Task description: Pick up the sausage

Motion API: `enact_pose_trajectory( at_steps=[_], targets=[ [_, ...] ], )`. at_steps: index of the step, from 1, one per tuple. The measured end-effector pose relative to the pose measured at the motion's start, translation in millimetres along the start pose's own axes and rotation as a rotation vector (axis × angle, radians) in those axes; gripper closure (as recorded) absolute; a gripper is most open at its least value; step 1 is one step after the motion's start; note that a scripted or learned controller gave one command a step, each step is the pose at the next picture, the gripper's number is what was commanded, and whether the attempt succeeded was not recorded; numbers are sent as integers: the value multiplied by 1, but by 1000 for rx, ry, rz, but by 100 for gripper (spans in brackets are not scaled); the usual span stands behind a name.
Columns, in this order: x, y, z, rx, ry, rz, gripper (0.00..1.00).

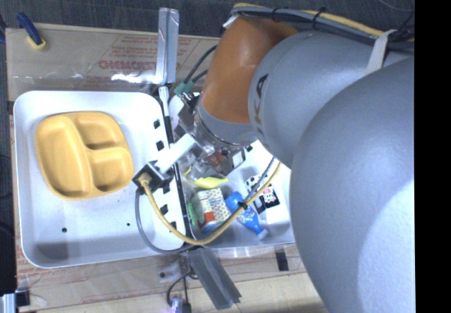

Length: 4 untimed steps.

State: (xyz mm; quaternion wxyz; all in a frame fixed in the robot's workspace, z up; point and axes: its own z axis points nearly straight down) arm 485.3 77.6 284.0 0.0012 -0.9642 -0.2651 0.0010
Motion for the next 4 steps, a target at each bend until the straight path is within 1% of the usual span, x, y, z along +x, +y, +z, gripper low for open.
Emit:
enact_pose_trajectory(
  at_steps=[1,2,3,4],
  targets=[
    [27,-54,51,-2,-4,86,100],
    [-19,15,-54,-2,1,144,100],
    [52,-78,77,-2,-5,176,100],
    [79,-116,16,-4,1,256,100]
  ],
)
